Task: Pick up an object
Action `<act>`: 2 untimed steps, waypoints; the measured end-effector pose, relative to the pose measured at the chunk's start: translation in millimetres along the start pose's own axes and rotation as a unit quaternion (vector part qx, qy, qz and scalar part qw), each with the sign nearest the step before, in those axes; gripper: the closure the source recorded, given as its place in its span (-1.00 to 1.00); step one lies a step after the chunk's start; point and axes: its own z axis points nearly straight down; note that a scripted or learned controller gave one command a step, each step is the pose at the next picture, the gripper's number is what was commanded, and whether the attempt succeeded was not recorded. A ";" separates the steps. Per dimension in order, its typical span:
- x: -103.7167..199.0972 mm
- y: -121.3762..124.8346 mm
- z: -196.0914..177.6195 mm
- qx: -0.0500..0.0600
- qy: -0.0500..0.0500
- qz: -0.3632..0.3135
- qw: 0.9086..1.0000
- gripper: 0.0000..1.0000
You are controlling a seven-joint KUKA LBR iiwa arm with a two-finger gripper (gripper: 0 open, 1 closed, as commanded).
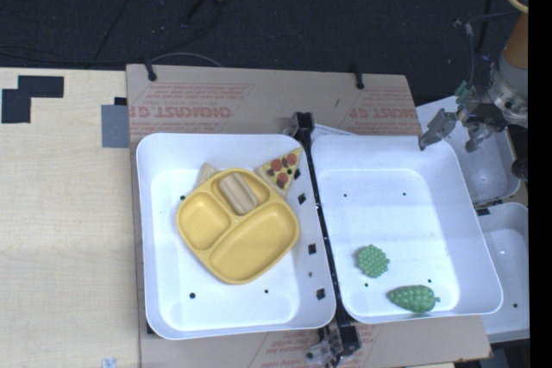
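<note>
My gripper (455, 132) hangs at the right bin's far right corner, above its rim, with its two fingers spread apart and nothing between them. In the right bin (405, 185) lie a small round green bunch (372, 260) and a longer green bunch of grapes (413, 298), both near the front. The left bin (164, 159) holds a yellow divided plate (240, 227) with a tan bread piece (238, 192) in one compartment. A pizza slice (282, 169) rests at the plate's far right edge.
A black divider (315, 211) runs between the two bins. Cardboard (259, 103) lies under them. White trays (509, 254) stand to the right of the right bin. Light wood tabletop (60, 228) spreads to the left.
</note>
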 end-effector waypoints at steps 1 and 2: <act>0.8 1.7 -8.9 -0.006 -0.001 -0.001 1.000 -1.00; -2.0 1.2 52.7 -0.006 -0.001 -0.001 1.000 -1.00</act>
